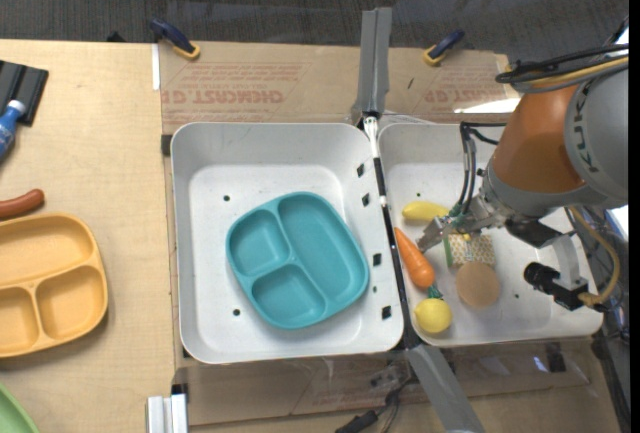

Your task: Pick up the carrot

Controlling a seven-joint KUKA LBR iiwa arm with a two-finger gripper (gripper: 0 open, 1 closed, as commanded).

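Carrot [414, 259] in rt bin [520, 326], teal plate [296, 259] in left bin [200, 221]

**Print on the cardboard**

The cardboard sheet [300, 81] under the far side of the two bins carries red lettering, seen upside down and mirrored from this camera. It appears to read "CHEMCAST GP". A second red print at the right is too blurred to read.
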